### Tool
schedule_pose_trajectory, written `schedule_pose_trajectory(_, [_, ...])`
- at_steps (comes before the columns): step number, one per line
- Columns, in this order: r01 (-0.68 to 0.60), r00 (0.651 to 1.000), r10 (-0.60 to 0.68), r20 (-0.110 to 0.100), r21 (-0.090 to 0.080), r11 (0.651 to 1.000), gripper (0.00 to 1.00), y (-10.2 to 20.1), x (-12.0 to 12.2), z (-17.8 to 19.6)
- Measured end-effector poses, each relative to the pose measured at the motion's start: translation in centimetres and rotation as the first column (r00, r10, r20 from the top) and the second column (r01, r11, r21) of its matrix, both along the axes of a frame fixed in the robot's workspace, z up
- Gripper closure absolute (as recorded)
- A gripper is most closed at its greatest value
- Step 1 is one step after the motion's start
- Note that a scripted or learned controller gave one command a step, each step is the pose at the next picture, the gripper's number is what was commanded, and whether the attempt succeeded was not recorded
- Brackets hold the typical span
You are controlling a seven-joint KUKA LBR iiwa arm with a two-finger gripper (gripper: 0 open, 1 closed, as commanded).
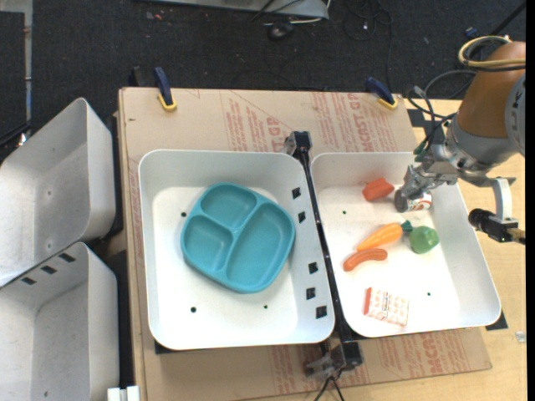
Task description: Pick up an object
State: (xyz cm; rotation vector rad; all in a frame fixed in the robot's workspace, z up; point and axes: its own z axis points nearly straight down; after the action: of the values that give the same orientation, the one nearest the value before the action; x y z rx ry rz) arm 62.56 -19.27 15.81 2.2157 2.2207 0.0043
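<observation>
Camera view from above has the gripper (412,195) low over the right bin (468,249), near its far right corner, between an orange-red toy piece (378,190) and a green toy vegetable (424,240). Whether anything sits in its grasp, or how wide it stands, cannot be told from this angle. Toward the bin's middle lie a toy carrot (380,236) and, just beside it, an orange sausage-shaped toy (365,260). A small white and red packet (386,306) rests near the front edge. A teal divided plate (239,236) lies in the left bin (167,307).
</observation>
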Motion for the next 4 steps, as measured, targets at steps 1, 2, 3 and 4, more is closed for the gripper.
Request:
schedule_pose_trajectory(1, [-0.002, 1.0, 0.002, 0.002, -0.001, 1.0, 1.0, 1.0, -0.2, 5.4])
schedule_pose_trajectory(2, [-0.002, 1.0, 0.002, 0.004, -0.002, 1.0, 1.0, 1.3, -0.2, 11.8])
schedule_pose_trajectory(3, [-0.005, 1.0, 0.005, -0.007, 0.003, 1.0, 1.0, 6.5, -1.8, 10.6])
schedule_pose_trajectory(4, [-0.006, 1.0, 0.006, -0.007, 0.004, 1.0, 1.0, 12.7, -3.2, 9.8])
